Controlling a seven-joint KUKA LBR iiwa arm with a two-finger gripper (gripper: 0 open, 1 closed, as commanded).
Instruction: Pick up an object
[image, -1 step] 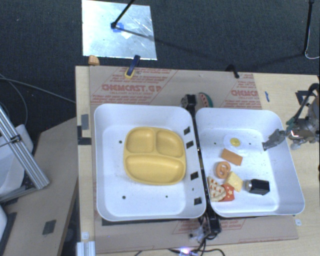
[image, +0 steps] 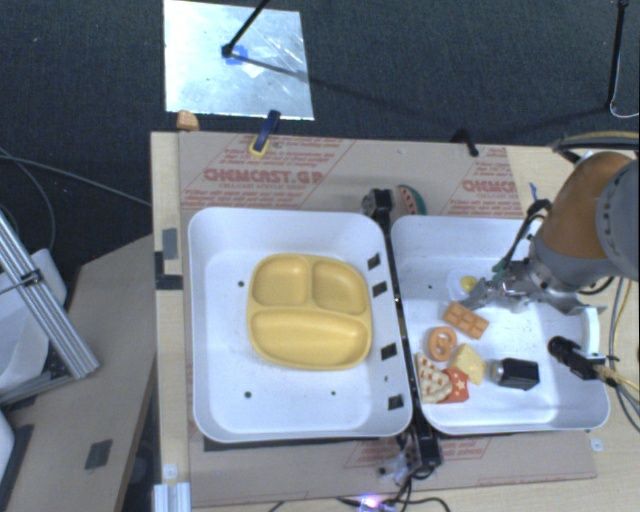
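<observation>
Several toy foods lie in the right bin. An orange waffle-like cracker sits near the middle, with a pretzel just below it. Further forward lie a pizza slice, a pale yellow cheese piece and a black block. My gripper hangs low over the bin's middle, just above and right of the cracker. A small pale yellow thing lies at its tip, partly hidden.
The left bin holds a yellow divided plate. A black divider with clips separates the two bins. The grey arm with its orange band comes in over the right bin's right side.
</observation>
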